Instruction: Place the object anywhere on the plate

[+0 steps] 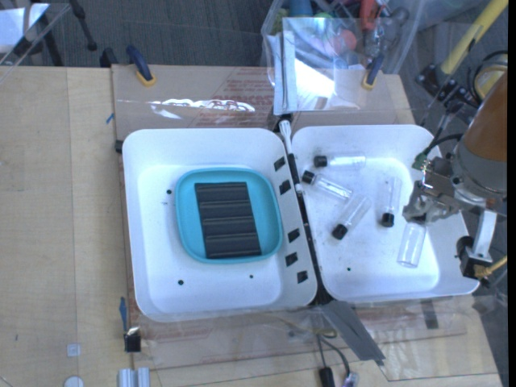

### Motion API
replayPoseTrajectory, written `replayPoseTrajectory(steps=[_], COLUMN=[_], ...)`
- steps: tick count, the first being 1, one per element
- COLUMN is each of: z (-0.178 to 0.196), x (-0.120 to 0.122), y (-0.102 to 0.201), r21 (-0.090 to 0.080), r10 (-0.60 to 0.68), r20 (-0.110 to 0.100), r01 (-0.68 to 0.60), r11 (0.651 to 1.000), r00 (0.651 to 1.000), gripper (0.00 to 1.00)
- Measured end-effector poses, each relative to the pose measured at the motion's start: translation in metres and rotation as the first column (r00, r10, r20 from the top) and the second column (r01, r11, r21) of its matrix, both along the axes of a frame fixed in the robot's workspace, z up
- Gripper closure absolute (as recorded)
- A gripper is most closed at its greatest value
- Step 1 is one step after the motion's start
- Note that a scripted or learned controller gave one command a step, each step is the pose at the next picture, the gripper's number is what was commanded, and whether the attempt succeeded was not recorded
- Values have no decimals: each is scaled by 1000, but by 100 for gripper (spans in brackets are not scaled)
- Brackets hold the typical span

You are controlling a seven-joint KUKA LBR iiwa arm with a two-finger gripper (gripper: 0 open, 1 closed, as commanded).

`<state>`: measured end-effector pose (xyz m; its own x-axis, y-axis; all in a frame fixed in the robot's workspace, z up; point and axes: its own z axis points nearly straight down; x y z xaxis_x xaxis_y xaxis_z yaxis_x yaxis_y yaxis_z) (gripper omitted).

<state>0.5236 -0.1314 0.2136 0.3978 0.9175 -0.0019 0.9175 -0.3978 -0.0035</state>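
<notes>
A teal square plate [187, 216] lies in the left bin [145, 289], with a dark ribbed pad [228, 219] on its middle. Several clear vials with black caps are scattered in the right bin [379, 285]: one [343, 161] near the back, one [326, 185] by the divider, one [352, 216] mid-bin and one [389, 200] standing closer to the arm. Another clear vial [411, 244] lies toward the front right. My gripper [418, 210] hangs low over the right bin's right side, just above and beside that vial. Nothing is visibly held.
A black-tabbed divider [290, 216] runs where the two bins meet. A clear box of assorted items [339, 22] stands behind the right bin. Cables and the arm's body [484, 160] crowd the right edge. Bare wooden bench [56, 216] lies left of the bins.
</notes>
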Motion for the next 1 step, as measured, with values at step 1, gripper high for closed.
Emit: replayPoseTrajectory(steps=[1], z=[0], x=[0], y=[0], r21=[0], r10=[0], r20=[0], r01=[0], r11=[1000], r00=[1000], gripper=[0])
